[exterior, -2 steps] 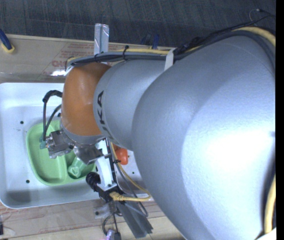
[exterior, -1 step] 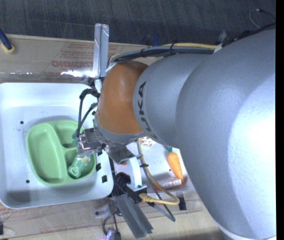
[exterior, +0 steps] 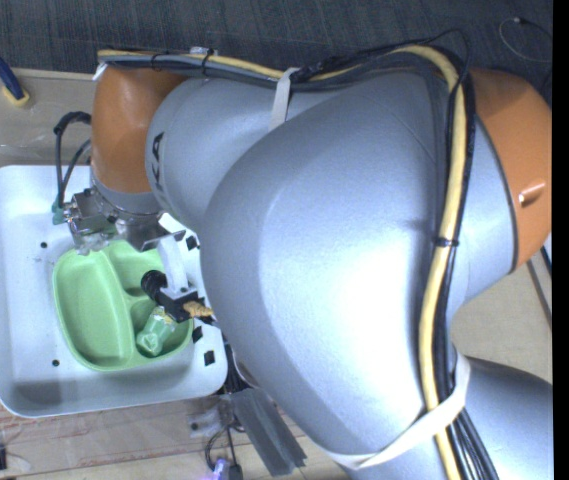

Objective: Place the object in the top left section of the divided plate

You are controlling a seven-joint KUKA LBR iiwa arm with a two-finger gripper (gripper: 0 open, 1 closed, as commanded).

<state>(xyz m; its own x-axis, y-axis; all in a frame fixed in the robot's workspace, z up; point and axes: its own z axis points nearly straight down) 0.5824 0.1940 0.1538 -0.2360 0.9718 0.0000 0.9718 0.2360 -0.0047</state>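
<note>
Smooth grey arm (exterior: 344,268) looms closest, orange band (exterior: 124,118) above wrist. Shallow white bin (exterior: 14,368) holds pale green divided plate (exterior: 94,313); small glossy green object (exterior: 152,336) in its lower-right compartment. At plate's upper rim, end effector (exterior: 92,230); cannot tell whether clenched or released.

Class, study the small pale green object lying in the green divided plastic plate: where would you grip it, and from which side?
Probably across its exposed top, coming straight down: the small pale green object lies low in the lower right compartment of the green divided plate, near the rim, so sideways approaches look blocked.
</note>
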